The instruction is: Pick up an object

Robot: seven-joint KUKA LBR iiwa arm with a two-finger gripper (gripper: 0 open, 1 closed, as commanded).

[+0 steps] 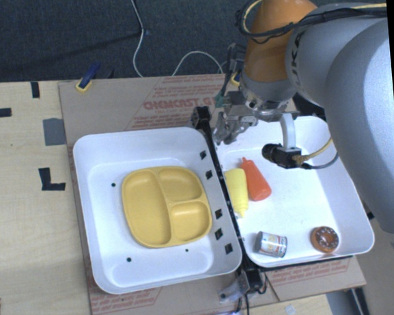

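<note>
In the right bin (pixel 337 196) lie a yellow banana-like piece (pixel 237 189) and an orange carrot (pixel 255 179) side by side near the left wall. A small metal can (pixel 270 244) and a brown doughnut (pixel 325 239) rest near the front edge. My gripper (pixel 227 125) hangs above the back left corner of the right bin, just behind the carrot and the yellow piece. Nothing shows between its fingers.
The left bin (pixel 97 196) holds a yellow divided plate (pixel 165 205). A black divider with clips (pixel 217 193) runs between the bins. The grey arm (pixel 354 78) fills the upper right. Cables (pixel 139 42) trail at the back.
</note>
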